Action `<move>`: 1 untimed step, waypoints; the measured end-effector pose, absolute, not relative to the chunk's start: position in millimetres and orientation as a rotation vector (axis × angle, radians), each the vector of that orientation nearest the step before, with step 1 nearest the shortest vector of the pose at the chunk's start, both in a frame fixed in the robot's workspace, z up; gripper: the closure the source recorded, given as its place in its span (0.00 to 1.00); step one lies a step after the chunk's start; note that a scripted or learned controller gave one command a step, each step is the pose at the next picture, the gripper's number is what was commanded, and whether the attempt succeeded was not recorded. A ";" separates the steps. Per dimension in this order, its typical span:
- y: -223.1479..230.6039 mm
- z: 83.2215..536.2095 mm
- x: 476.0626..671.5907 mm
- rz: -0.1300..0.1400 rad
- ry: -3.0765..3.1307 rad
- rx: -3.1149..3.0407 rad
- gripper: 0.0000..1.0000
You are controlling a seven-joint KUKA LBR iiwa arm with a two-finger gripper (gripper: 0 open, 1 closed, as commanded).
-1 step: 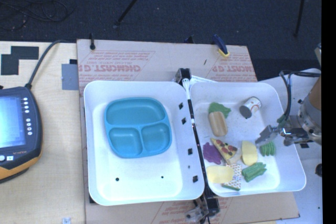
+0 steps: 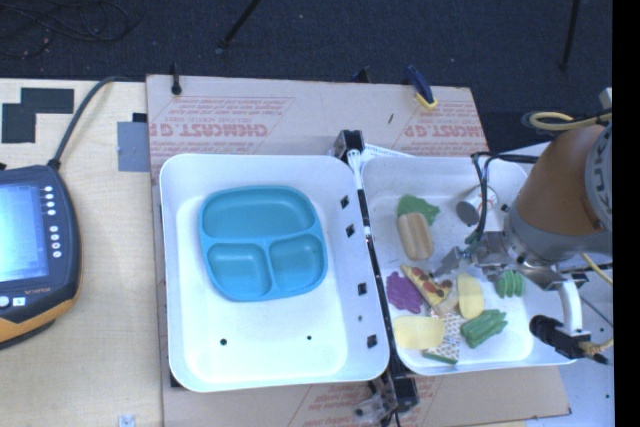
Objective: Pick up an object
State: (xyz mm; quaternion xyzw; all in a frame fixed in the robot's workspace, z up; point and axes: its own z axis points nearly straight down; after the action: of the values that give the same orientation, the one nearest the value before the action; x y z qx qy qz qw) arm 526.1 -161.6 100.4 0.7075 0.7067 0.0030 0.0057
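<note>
Left bin [image 2: 190,335] holds a blue tray [image 2: 264,242]. Right bin [image 2: 515,347] holds toy food [image 2: 440,287] under the arm [image 2: 560,200]; jaws' state cannot be told. Cardboard [image 2: 300,120] covers the tabletop [image 2: 90,355].

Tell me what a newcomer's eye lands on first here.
First, the bright blue three-compartment plastic tray, alone in the left white bin. Next, the jumble of colourful toy food in the right white bin, where the grey arm with its orange band reaches in.
</note>
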 end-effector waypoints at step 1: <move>-112.3 92.3 575.5 0.001 2.210 2.219 0.00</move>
State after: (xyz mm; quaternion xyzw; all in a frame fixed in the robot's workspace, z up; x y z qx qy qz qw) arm 575.5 -112.3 92.3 0.7085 0.7057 0.0005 0.0049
